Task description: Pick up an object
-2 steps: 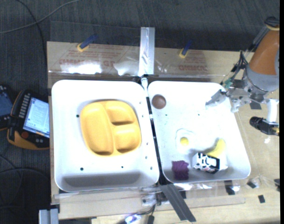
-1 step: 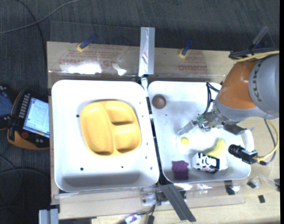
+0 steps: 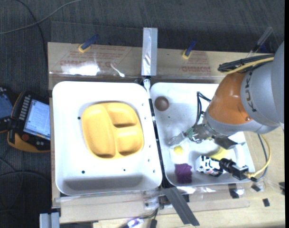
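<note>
you are looking down at a slant on two white bins set side by side on the bench, with the grey arm [image 3: 258,94] and its orange band reaching in from the right over the right bin [image 3: 182,95]. the left bin [image 3: 68,127] holds a yellow divided tray [image 3: 112,129], lying flat near the bin's middle and well apart from the arm. in the right bin, a small brown ball [image 3: 161,103] sits near the upper left corner, a purple block [image 3: 183,173] lies toward the near edge, and a small yellow piece [image 3: 178,150] rests between them, just above the purple block. a black-and-white object [image 3: 209,165] lies to the right of the purple block, its right end running under dark hardware so its full shape is cut off. the gripper [image 3: 197,135] hangs low over the middle of the right bin, close to a pale, possibly clear object [image 3: 176,138] that is hard to make out against the white floor. the wrist covers the gripper from above, so you cannot tell how it is set or whether anything is in its grasp. a handheld pendant [image 3: 31,122] lies on the floor at the left, partly cut by the frame edge.
</note>
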Robot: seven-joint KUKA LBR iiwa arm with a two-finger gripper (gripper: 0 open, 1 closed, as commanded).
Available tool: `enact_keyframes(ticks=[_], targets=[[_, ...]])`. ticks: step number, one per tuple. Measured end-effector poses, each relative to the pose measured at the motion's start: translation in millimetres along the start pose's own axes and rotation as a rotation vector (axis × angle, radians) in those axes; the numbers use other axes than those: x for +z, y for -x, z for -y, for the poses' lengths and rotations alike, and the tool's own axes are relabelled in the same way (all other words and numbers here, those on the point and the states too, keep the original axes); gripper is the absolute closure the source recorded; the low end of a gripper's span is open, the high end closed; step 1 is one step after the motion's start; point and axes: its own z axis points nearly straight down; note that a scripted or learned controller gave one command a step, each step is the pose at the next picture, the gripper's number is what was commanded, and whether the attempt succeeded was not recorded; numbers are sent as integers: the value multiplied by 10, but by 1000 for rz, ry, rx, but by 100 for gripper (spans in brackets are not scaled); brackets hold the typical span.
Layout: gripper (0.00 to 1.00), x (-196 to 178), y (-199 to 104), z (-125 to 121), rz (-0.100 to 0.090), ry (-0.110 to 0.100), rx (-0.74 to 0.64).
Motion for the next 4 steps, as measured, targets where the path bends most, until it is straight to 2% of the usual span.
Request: enact_keyframes(ticks=[1,2,3,4], targets=[[0,-7,-94,243,-2,9,194],[0,-8,-149,311,0,9,259],[0,37,96,-854,0,-4,312],[100,-52,98,-845,4,-9,310]])
